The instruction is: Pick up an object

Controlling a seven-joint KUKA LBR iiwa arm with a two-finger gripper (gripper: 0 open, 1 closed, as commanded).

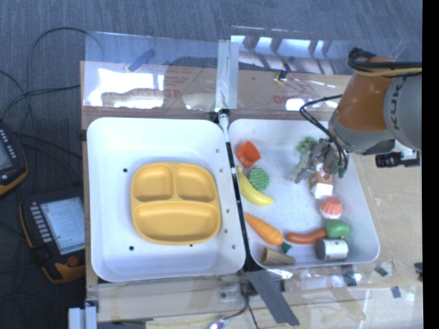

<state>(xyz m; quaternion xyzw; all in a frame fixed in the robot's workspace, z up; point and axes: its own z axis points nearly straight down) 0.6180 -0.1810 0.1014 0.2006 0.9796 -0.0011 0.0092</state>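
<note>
My gripper (313,164) hangs low over the upper right part of the right bin (288,139), below the orange band of the arm. A small white and brown object (322,183) lies right beside it, touching or just under it. A dark green leafy piece (306,144) sits just behind it. Further left lie an orange-red block (248,153), a green round piece (258,178) and a yellow banana (254,192).
Along the right bin's front lie a carrot (265,230), a brown cone (278,256), a red sausage (304,237), a green piece (337,229), a silver can (332,249) and a pink-red cake (331,207). The left bin (110,142) holds a yellow divided plate (176,202).
</note>
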